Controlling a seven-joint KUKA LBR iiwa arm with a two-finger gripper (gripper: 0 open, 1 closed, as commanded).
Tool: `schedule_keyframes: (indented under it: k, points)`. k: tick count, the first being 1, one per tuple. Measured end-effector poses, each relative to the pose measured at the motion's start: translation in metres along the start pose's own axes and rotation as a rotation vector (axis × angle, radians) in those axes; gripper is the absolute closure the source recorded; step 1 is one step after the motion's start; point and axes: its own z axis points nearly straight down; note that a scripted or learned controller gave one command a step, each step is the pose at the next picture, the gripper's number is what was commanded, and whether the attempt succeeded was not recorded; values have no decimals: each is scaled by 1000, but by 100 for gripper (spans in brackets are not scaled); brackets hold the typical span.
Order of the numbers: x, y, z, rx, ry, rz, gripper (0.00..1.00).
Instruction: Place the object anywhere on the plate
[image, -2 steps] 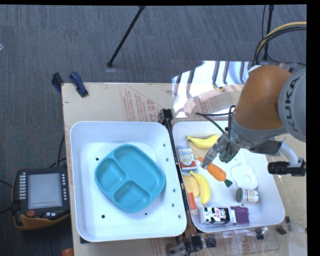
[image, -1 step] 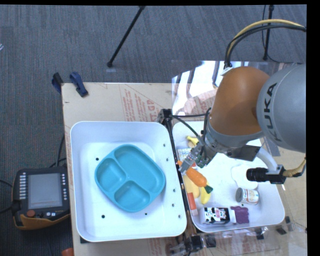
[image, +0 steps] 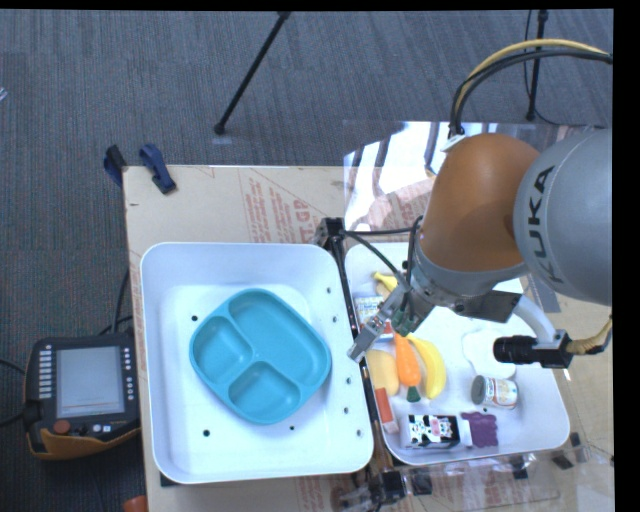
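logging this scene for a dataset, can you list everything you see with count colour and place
plate: 1, blue with three compartments, in the left bin
left bin: 1, white
right bin: 1, white
carrot: 1, orange, right bin, just below the gripper
banana: 1, yellow, right bin beside the carrot
carton: 1, black-and-white cow print, front of right bin
purple item: 1, right of the carton
can: 1, small, right bin
clamps: 2, blue and black, bench's far left corner
pendant: 1, grey, floor at left
arm: 1, grey and orange
gripper: 1, over right bin

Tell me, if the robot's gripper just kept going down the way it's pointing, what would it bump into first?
Probably the carrot. The gripper points down into the right bin, just above it, with the banana close beside. Depth is hard to judge from this slanted view.
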Motion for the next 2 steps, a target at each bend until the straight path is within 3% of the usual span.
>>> schedule_keyframes:
  k: [1,2]
  points:
    - [0,1,-9,1,2,-3,100]
    - [69,44,41,4,2,286,100]
